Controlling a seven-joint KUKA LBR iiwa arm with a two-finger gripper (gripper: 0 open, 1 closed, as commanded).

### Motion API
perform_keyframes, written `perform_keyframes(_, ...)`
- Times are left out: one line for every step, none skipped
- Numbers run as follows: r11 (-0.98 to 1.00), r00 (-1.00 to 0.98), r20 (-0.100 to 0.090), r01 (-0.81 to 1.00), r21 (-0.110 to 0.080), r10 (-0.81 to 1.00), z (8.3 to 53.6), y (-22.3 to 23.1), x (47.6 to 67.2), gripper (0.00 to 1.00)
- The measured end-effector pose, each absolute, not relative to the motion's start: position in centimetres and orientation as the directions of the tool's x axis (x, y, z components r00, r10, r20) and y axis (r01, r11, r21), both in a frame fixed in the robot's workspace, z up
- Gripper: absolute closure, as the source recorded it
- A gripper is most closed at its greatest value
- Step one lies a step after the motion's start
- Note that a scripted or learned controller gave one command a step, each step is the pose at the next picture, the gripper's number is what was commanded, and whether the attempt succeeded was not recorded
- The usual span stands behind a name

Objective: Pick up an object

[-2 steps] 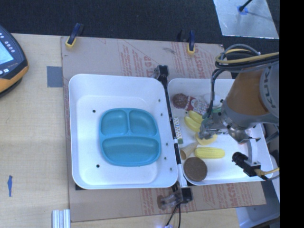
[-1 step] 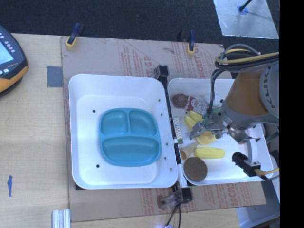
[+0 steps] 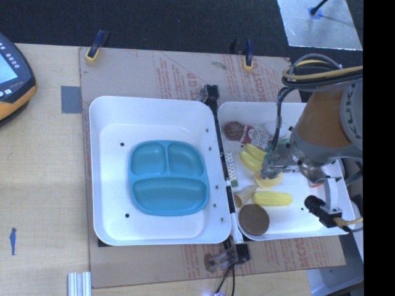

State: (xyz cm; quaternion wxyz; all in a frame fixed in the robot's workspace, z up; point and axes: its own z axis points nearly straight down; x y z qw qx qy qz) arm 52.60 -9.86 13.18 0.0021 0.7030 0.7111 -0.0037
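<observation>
**Object count, both bins**

Two white bins: left bin [image 3: 105, 165], right bin [image 3: 290, 227]. One blue divided plate [image 3: 168, 177] with three compartments, in the bin far from the gripper [image 3: 270, 165]. Near the gripper: one yellow corn cob [image 3: 272, 198] just below it, two or three yellow banana-like pieces [image 3: 250, 159] beside and under it, exact number unclear. One brown round disc [image 3: 253, 219], one dark reddish round item [image 3: 233, 129]. Two clamps [image 3: 94, 47] on the board's far edge.

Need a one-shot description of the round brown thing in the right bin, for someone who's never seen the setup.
Start at the right white bin, the one the arm reaches into. Go to its front-left corner, nearest the divider between the bins: the brown disc lies there. It is the dark, flat, round item, just below the yellow corn cob, unlike the yellow pieces around it.
</observation>
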Motion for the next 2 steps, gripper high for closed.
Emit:
perform_keyframes(0.012, -0.012, -0.008, 1.000, -0.003, 1.000, 13.1, -9.8, 52.6, 0.00)
perform_keyframes(0.007, -0.007, -0.002, 1.000, -0.001, 1.000, 9.0, -10.3, 54.6, 0.00)
